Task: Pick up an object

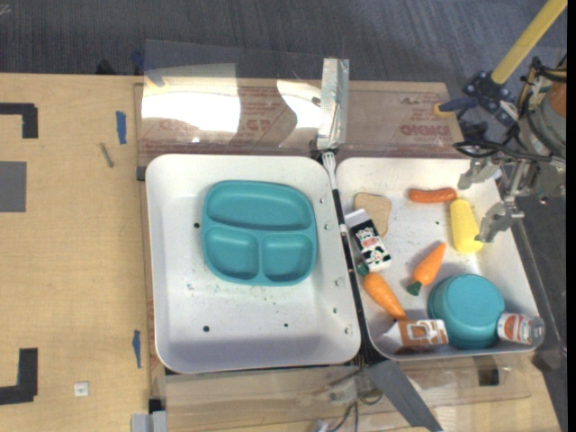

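Note:
My gripper [484,200] hangs over the right edge of the right bin [517,257], open, with nothing between its fingers. Just left of its lower finger [497,222] lies a yellow corn cob [463,226]. An orange sausage [432,194] rests further back. Two carrots [427,266] [384,295] lie toward the middle of the bin. A teal bowl [466,309] stands upside down at the front. A small white carton [369,242] and a tan bread slice [374,208] sit by the left wall.
A teal divided plate [260,230] lies in the left bin [180,313]. A small can [520,328] and an orange-and-white packet [421,333] lie along the right bin's front wall. A clear panel [333,106] stands behind the bins.

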